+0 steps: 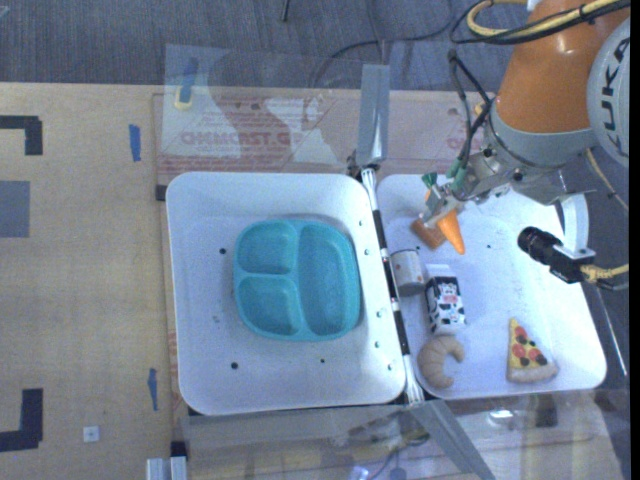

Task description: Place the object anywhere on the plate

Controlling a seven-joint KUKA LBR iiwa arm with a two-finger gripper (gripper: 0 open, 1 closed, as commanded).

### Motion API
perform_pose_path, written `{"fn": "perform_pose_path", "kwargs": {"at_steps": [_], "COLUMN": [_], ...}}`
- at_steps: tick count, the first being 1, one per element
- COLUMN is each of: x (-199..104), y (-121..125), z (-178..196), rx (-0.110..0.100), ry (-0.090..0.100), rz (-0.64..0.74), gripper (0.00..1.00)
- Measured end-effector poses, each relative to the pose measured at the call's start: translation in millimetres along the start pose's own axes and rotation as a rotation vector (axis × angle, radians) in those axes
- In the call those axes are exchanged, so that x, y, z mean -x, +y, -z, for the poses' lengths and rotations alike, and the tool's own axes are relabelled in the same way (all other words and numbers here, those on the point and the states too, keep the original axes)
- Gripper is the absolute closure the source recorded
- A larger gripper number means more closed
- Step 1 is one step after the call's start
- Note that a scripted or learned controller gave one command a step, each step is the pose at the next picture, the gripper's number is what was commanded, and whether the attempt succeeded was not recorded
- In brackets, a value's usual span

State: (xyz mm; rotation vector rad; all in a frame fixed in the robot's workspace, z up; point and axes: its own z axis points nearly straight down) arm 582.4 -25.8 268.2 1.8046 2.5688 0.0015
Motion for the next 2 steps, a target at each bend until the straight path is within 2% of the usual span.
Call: {"fn": "perform_pose_path", "kwargs": {"at_steps": [1,2], "x": [-70.3,-70.2], "y": [39.3,39.4], "z": [-83.3,-83.1], "rx": [-0.001,-0.001], "ry": [0.002,0.001], "rz": [0.139,0.139], "gripper": [1.0,0.0]}}
